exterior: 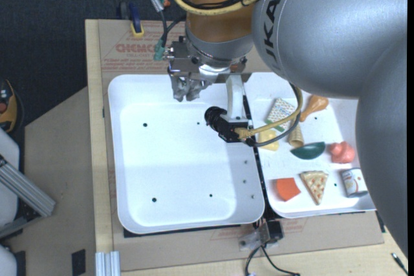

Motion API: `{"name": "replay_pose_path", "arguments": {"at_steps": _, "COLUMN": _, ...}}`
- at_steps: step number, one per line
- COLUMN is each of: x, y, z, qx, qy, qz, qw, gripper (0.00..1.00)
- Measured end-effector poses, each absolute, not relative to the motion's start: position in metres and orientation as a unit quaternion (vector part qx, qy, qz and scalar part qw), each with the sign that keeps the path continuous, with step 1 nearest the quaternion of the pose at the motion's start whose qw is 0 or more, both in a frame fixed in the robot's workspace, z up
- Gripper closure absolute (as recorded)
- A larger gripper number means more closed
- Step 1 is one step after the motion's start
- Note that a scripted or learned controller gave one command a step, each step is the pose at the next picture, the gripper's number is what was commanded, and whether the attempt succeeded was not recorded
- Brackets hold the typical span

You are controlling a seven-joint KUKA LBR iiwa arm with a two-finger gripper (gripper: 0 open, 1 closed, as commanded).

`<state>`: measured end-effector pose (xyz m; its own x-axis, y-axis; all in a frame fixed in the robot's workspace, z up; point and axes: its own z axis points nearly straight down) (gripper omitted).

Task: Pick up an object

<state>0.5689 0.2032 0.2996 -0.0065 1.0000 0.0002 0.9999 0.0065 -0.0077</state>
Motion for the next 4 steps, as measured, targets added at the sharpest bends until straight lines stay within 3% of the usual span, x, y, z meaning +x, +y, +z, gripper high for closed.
{"name": "replay_pose_path", "arguments": {"at_steps": 1, "x": 0.54, "y": 0.227, "z": 0.424, "qx": -0.705, "qy": -0.709, "qz": -0.0074, "qw": -0.002, "gripper": 1.0}}
{"name": "replay_pose_path", "arguments": {"at_steps": 2, "x": 0.51, "y": 0.224, "z": 0.317, "qx": -0.708, "qy": -0.707, "qz": 0.0059, "qw": 0.003, "gripper": 1.0}}
{"name": "replay_pose_path", "arguments": {"at_steps": 3, "x": 0.478, "y": 0.224, "z": 0.533, "qx": -0.706, "qy": -0.708, "qz": -0.0105, "qw": -0.003, "gripper": 1.0}}
{"name": "replay_pose_path", "arguments": {"at_steps": 4, "x": 0.478, "y": 0.224, "z": 0.399, "qx": -0.708, "qy": -0.707, "qz": 0.0057, "qw": 0.002, "gripper": 1.0}}
